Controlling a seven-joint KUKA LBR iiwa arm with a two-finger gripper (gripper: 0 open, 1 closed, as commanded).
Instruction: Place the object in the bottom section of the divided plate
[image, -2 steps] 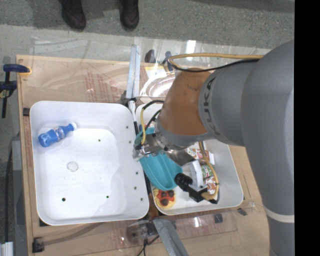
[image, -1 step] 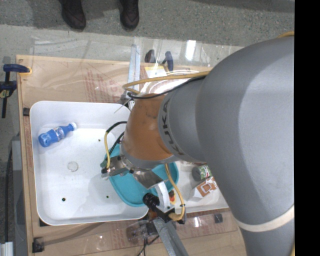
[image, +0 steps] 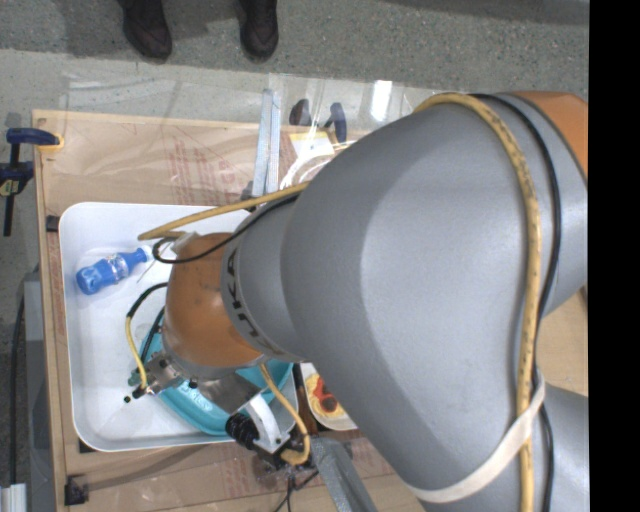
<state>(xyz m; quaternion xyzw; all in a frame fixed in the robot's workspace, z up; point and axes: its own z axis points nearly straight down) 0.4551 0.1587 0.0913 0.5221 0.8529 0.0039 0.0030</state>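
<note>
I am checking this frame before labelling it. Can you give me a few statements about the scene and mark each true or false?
1. A blue bottle lies in the left white bin. True.
2. The arm covers much of the view. True.
3. The blue bottle stands upright on the teal plate. False: it lies on its side on the bin floor, apart from the teal plate.
4. The band above the wrist is green. False: the band is orange.
5. A yellow cable runs along the arm. True.

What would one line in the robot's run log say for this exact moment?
arm: low over left bin | divided plate: teal, mostly hidden under wrist | blue bottle: lying in bin, apart from plate | grasp: cannot tell
</note>
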